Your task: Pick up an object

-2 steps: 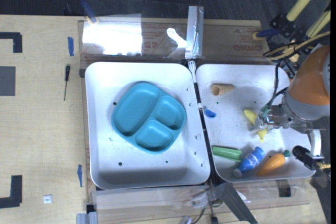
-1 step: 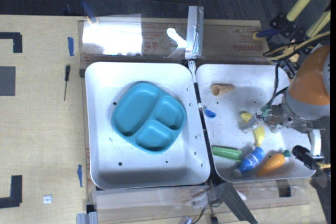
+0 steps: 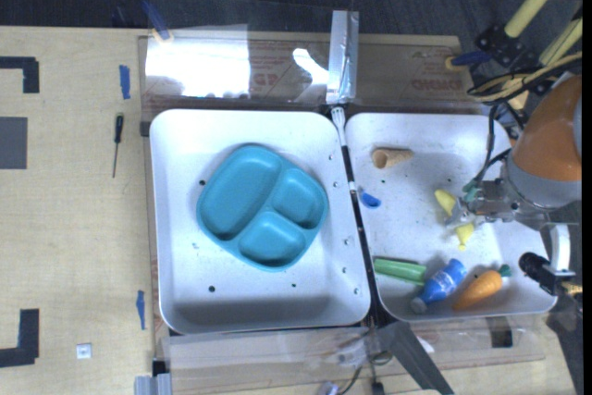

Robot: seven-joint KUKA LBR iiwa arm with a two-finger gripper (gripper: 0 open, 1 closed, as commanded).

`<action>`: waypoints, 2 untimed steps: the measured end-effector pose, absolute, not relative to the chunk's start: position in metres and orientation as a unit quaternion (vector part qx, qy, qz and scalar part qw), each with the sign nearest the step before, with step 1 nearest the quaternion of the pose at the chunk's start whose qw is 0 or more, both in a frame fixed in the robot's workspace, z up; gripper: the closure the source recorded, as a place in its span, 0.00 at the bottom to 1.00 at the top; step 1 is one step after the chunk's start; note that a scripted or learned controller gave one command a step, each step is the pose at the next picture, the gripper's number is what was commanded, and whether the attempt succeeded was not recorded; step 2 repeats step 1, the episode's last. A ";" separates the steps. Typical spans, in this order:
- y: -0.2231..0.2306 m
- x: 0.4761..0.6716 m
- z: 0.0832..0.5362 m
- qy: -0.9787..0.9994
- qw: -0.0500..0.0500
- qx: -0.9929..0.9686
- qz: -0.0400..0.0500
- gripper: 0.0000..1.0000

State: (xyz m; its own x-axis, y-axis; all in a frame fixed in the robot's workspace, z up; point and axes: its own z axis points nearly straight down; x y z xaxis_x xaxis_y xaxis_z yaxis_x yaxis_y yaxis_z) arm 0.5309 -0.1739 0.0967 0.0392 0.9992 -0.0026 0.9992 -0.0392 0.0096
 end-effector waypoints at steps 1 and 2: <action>-0.134 0.562 0.222 0.669 0.003 0.743 0.003 1.00; -0.134 0.562 0.222 0.669 0.003 0.743 0.003 1.00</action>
